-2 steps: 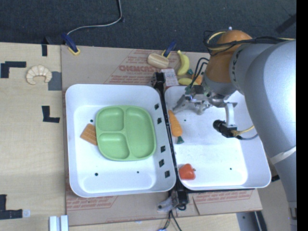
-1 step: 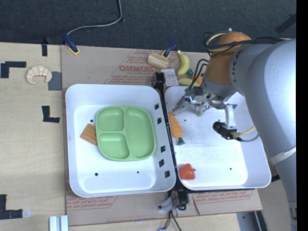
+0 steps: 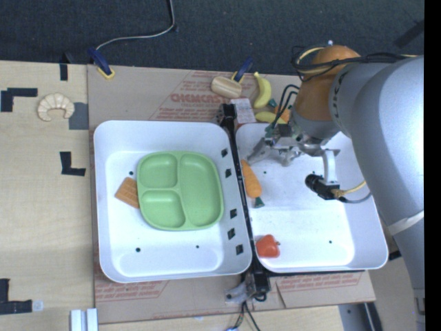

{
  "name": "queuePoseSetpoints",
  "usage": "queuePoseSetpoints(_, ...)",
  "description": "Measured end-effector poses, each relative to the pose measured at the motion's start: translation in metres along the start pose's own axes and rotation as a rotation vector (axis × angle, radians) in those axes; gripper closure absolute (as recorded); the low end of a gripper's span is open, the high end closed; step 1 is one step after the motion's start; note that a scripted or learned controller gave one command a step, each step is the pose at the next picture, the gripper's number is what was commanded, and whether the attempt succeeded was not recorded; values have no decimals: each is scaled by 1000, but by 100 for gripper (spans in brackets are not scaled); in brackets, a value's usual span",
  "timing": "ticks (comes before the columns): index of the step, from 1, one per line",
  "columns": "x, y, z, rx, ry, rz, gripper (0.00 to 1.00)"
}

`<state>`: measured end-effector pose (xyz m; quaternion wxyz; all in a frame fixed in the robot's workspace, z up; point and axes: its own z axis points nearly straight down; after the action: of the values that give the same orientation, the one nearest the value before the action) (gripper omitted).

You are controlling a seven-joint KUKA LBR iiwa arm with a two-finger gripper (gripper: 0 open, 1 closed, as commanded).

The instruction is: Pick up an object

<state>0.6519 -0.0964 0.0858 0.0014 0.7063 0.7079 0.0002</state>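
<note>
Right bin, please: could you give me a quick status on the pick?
Gripper low in right bin, far corner. Carrot loose by divider, just beside gripper. Red pepper at near edge, untouched. Nothing blocking.

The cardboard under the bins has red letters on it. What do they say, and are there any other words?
"CHEMCRAS...": red print on the cardboard behind the left bin; the end is blurred, so the spelling is unsure.
Smaller red lines below it: too blurred to read.
Red print on the cardboard's front edge: too small to read.
</note>
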Motion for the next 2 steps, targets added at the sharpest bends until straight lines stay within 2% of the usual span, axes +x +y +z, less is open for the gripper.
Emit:
queuePoseSetpoints(1,1,-9,0,-1,-2,2,0)
queuePoseSetpoints(2,1,-4,0,1,1,0,0)
